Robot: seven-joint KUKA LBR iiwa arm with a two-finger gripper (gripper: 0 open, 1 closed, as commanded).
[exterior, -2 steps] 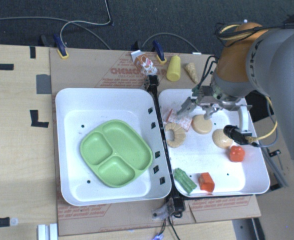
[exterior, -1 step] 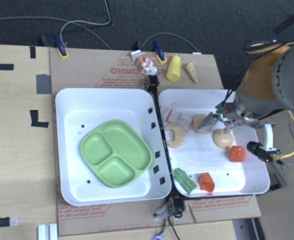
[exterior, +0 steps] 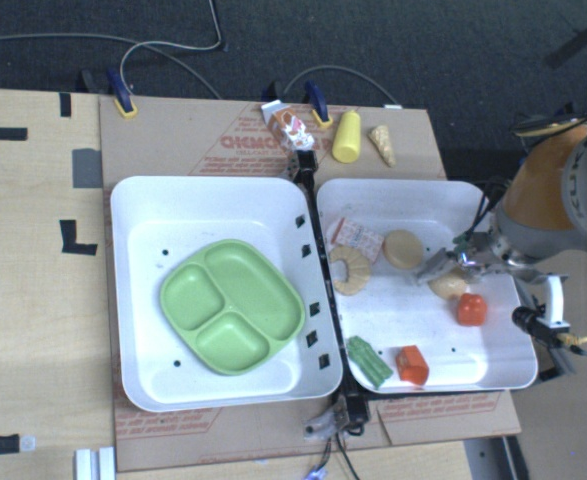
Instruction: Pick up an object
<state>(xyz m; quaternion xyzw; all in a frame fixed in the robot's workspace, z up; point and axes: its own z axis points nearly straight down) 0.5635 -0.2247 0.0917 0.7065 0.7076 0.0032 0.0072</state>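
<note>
1. The arm (exterior: pixel 548 193) is reaching in from the right, and its gripper (exterior: pixel 441 265) is hanging low over the right bin (exterior: pixel 428 190), near that bin's right half.

2. Whether the claw is wide or narrow — I cannot tell this; the metal parts are too small and blurred, and nothing is showing clearly between them.

3. The task is naming no special object, so I am judging the beige lump (exterior: pixel 450 287) as the likely target. It is lying just beside the gripper, and a red piece (exterior: pixel 472 310) is touching it or almost touching it on the lower right.

4. Handling, as a judgement: the lump is looking like small toy food, so probably light and stiff, with a smooth rounded surface that may be slipping out of a pinch. Taking it across its narrow middle is seeming safest; the red neighbour may be getting in the way of one side.

5. Other things in the right bin: a tan disc (exterior: pixel 404 249), a ring (exterior: pixel 352 270), a printed packet (exterior: pixel 356 237), a green block (exterior: pixel 369 361) and an orange-red block (exterior: pixel 412 365) near the front wall.

6. The left bin (exterior: pixel 133 203) is holding a green tray (exterior: pixel 232 306) with three compartments.

7. Writing: red print is running along the cardboard (exterior: pixel 188 133) behind the bins, but upside down and not readable with certainty. The packet and a small carton (exterior: pixel 287 125) are having print too — too small to read.
</note>
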